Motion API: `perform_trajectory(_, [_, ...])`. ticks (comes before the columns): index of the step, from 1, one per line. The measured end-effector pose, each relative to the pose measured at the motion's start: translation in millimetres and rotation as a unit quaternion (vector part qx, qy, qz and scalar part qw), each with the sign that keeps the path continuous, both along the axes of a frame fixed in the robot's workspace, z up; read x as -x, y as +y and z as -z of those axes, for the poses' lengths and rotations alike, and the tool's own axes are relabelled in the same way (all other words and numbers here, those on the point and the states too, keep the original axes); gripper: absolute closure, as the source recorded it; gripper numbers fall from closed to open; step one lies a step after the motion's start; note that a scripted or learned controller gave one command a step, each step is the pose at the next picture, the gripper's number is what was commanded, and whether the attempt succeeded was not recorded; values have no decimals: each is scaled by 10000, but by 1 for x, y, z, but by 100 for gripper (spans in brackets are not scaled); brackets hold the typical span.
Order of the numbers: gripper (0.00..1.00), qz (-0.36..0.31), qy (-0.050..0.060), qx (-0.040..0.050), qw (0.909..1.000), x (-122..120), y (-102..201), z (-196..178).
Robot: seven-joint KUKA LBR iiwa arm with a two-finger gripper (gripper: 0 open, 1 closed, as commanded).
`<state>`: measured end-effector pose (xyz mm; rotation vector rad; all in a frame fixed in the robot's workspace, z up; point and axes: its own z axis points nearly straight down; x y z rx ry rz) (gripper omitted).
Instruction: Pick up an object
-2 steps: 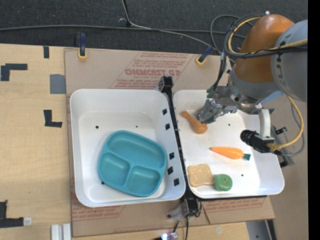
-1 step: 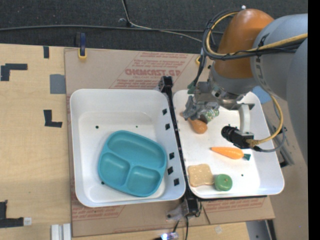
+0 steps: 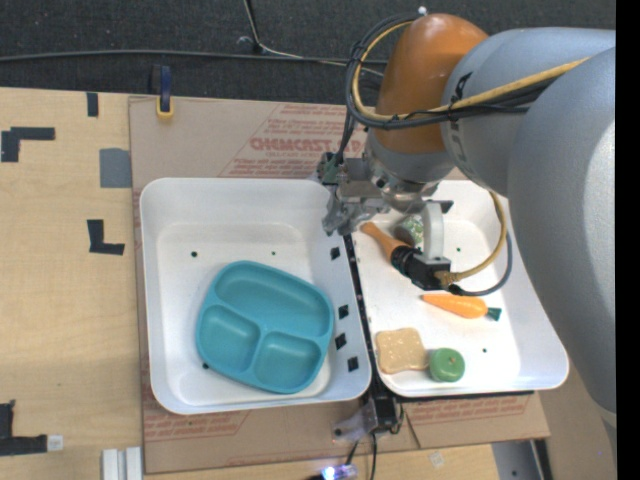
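My gripper [image 3: 345, 216] hangs over the divider between the two bins, near the back left corner of the right bin [image 3: 530, 353]. Just right of it lies an orange stick-shaped piece [image 3: 378, 235], with a small green item [image 3: 410, 231] beside it, partly hidden by the wrist. A carrot [image 3: 460, 306] lies in the middle of the right bin. A slice of toast [image 3: 400, 349] and a round green piece [image 3: 447, 365] sit at the front of that bin. I see nothing held by the gripper.
A blue divided plate [image 3: 264, 326] takes up much of the left bin [image 3: 160, 268]. A black cable fitting [image 3: 412, 264] and hose dangle from the wrist over the right bin. The big grey arm covers the right bin's far side.
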<state>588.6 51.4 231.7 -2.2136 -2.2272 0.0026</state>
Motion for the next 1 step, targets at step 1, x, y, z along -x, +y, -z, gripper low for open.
perform_trajectory(1, [100,2,-12,-4,10000,-26,45,-2])
